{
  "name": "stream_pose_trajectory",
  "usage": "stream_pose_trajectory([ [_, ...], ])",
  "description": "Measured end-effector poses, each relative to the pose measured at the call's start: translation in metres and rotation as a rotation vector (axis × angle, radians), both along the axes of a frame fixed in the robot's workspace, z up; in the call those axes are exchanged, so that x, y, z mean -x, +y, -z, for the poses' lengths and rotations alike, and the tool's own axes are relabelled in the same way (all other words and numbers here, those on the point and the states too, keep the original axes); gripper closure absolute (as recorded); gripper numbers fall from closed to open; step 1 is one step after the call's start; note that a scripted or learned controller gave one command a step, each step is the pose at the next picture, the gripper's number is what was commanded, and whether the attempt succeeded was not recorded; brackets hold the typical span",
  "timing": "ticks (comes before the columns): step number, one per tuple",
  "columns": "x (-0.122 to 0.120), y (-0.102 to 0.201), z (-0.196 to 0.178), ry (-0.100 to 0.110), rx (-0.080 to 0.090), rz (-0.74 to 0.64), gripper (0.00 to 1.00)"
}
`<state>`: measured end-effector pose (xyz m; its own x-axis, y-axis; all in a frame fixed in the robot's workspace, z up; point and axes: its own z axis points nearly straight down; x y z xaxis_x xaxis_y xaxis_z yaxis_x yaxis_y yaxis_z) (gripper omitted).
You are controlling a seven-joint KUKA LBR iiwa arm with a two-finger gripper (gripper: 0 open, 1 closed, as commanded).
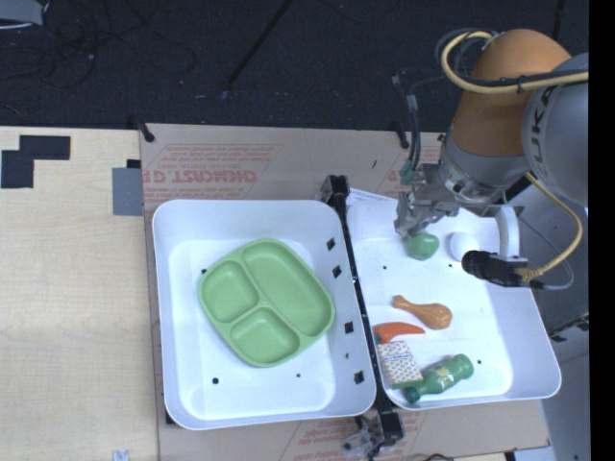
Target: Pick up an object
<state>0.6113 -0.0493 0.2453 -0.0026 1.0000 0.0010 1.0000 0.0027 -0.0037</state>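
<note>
A grey robot arm with an orange band reaches in from the right over two white bins set side by side on a counter (pixel 67 286). Its gripper (pixel 419 221) is lowered into the far end of the right bin (pixel 524 349), directly above a small green round object (pixel 421 246), with the tips at or just touching the object's top; whether the fingers are spread or closed around it cannot be told from this angle. Just to the right of the green object lies a small white piece (pixel 457 244). Nearer the camera in the same bin sit a toy chicken drumstick (pixel 424 311), an orange-red carrot-like piece (pixel 397 331), a patterned packet (pixel 398 361) and a green bottle (pixel 440 376). The left bin (pixel 183 373) holds a green divided plate (pixel 264 301).
</note>
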Motion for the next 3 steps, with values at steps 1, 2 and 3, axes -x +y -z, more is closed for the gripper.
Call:
stream_pose_trajectory([
  [1,0.0,0.051,-0.006,-0.001,0.001,0.001,1.0],
  [2,-0.008,0.104,0.006,-0.001,0.002,0.001,1.0],
  [3,0.0,0.156,0.021,0.001,0.002,0.001,1.0],
])
